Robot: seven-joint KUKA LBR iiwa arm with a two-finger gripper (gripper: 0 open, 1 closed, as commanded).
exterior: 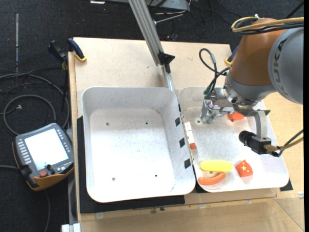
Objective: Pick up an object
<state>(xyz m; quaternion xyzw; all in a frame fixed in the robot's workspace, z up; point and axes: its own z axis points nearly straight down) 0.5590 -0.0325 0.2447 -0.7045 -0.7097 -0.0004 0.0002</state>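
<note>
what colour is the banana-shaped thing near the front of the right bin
Yellow. The banana-shaped thing lies in the right bin, clear in the camera view.

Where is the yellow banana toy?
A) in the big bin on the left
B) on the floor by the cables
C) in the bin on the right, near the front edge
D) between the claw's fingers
C: the yellow banana-shaped toy lies in the right-hand white bin near its front edge, just above an orange curved toy and left of a small red block, well apart from the claw.
</note>
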